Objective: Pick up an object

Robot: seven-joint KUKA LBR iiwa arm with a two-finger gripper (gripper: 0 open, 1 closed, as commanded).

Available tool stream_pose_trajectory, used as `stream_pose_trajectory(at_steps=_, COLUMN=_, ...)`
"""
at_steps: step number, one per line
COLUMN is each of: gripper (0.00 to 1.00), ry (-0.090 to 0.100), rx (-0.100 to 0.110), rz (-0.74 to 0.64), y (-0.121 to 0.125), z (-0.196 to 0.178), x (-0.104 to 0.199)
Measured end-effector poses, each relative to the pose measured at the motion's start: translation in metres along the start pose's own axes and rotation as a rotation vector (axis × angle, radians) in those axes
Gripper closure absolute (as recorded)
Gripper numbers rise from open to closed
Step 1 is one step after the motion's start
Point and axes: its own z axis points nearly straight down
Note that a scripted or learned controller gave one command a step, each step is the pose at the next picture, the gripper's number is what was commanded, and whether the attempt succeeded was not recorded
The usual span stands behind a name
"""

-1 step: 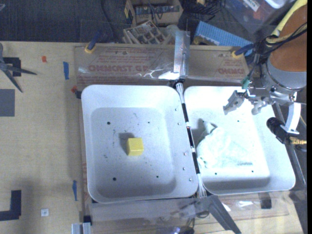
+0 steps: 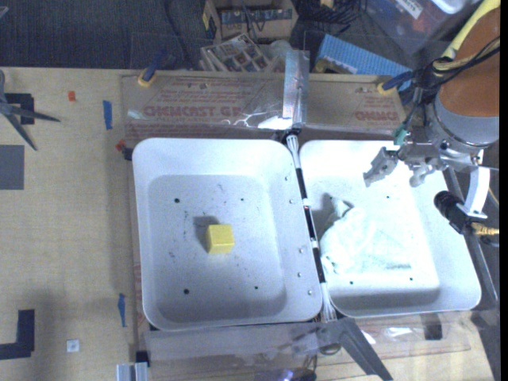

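Camera view: we see the pincer (image 2: pixel 397 167) hovering over the right bin (image 2: pixel 452 288), fingers spread, holding nothing. The yellow block (image 2: pixel 221 238) lies in the left bin (image 2: pixel 159 161), well apart. We recommend centring above it before descending

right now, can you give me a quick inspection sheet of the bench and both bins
surface: wooden bench bearing the left bin and right bin side by side, touching along the middle
job's things: yellow block alone near the middle of the left bin; crumpled white cloth in the right bin, against its left wall
clutter: blue tape marks and small dark items on the bench at left
gripper: gripper above the right bin's far right part, nothing seen between its fingers
cables: yellow and black cables along the arm
surroundings: cardboard strip behind the bins, boxes and wires beyond
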Motion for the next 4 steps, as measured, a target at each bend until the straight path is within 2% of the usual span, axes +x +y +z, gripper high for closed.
stream_pose_trajectory(at_steps=1, gripper=0.00, ry=0.000, rx=0.002, rz=0.226, y=-0.094, z=0.051, x=0.117)
stream_pose_trajectory(at_steps=2, gripper=1.00, ry=-0.001, rx=-0.002, rz=0.232, y=-0.093, z=0.042, x=0.115)
stream_pose_trajectory(at_steps=3, gripper=1.00, ry=-0.001, rx=-0.002, rz=0.378, y=-0.093, z=0.022, x=0.187)
stream_pose_trajectory(at_steps=4, gripper=1.00, ry=-0.001, rx=0.000, rz=0.483, y=-0.058, z=-0.110, x=0.174)
